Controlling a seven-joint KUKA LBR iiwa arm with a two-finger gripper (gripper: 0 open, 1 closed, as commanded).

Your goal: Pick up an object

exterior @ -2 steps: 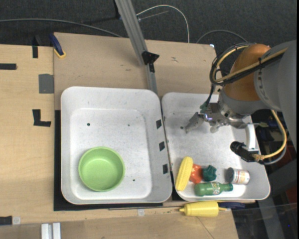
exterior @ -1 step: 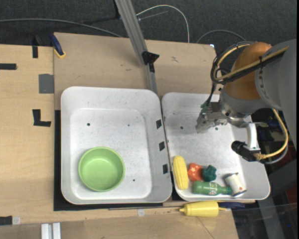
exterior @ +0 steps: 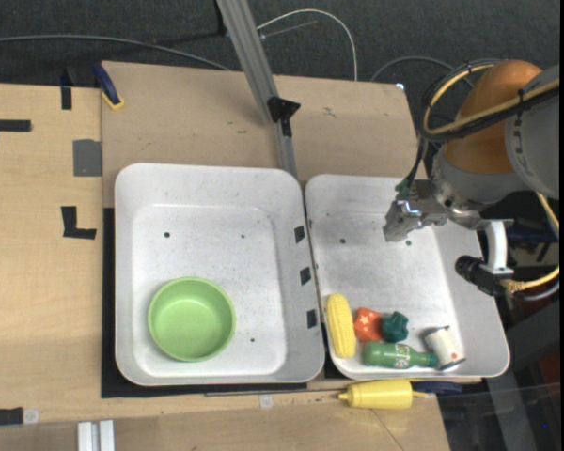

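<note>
A pale wooden bench sits on dark carpet, and on it two shallow white bins lie side by side, touching along their inner rims. A grey metal pole [exterior: 249,50] slants down from twelve o'clock and ends near where the bins meet, likely a stand for some fixture, so I count it as something to steer clear of.

The left bin [exterior: 207,191] holds a green bowl [exterior: 192,318] at its seven o'clock corner. The right bin [exterior: 376,252] has its things crowded along the six o'clock edge: a yellow corn cob [exterior: 339,325] lying lengthwise beside the inner rim, an orange-red piece [exterior: 367,324] and a dark green piece [exterior: 394,326] just beside it, a green bottle [exterior: 396,354] on its side below them, and a small white cylinder [exterior: 443,343] at the five o'clock corner. They look pushed together, touching or nearly so, which would make a clean pinch on any one of them awkward. A yellow bottle-like thing [exterior: 380,395] lies outside the bin on the bench, at six o'clock.

My gripper [exterior: 403,222] hangs over the right bin's two o'clock part, above bare floor and well apart from the cluster. I cannot tell how wide it stands, and nothing shows in it. I judge the pick not yet begun; the corn, at the cluster's edge, looks the easiest candidate.
</note>
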